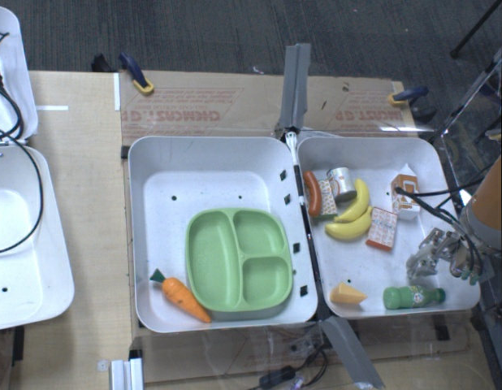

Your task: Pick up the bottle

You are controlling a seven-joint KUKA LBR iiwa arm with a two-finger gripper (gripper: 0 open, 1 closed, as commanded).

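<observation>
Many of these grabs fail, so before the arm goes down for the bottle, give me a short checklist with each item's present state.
1. Bottle in view and lying flat in the right bin: ok.
2. Top of the bottle uncovered, nothing stacked on it: ok.
3. Claw over the right bin, close above the bottle: ok.
4. Claw centred on the bottle: not ok, it sits up and to the right of the bottle's middle.
5. Room beside the bottle: ok toward the cheese wedge, which lies apart; tight toward the bin's near wall.
6. Bottle between the claw's tips: not ok, not yet gripped.
</observation>
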